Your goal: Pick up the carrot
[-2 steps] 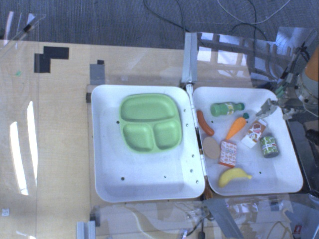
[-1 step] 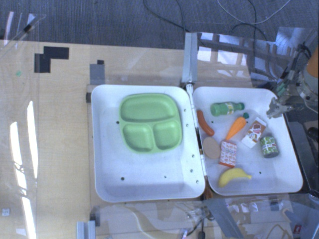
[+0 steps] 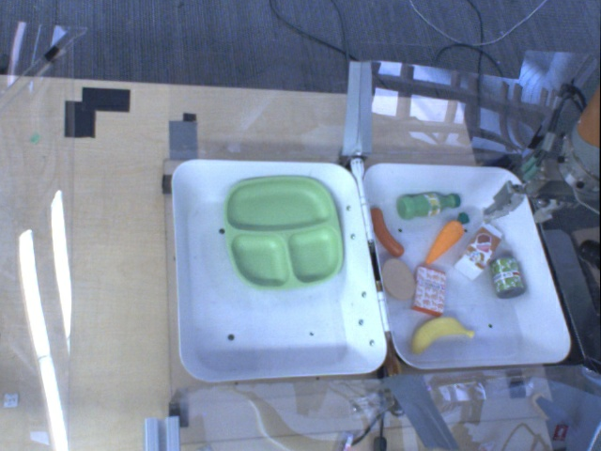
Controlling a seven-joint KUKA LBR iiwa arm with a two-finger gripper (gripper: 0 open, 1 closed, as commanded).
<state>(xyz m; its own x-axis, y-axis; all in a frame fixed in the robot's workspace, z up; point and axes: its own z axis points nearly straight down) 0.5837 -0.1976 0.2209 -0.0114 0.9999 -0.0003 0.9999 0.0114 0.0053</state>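
The carrot [image 3: 445,241] is orange with a green top and lies at a slant in the middle of the right bin [image 3: 549,332]. Its green end points up and to the right. My gripper [image 3: 505,201] hangs over the bin's upper right part, up and to the right of the carrot and apart from it. Nothing shows in its grasp.
Around the carrot lie a green bottle [image 3: 427,204], a red sausage [image 3: 386,232], a beige round piece [image 3: 398,278], a red packet [image 3: 431,289], a banana [image 3: 441,332], a small carton [image 3: 478,252] and a green can [image 3: 506,275]. The left bin [image 3: 202,332] holds a green divided plate [image 3: 284,230].
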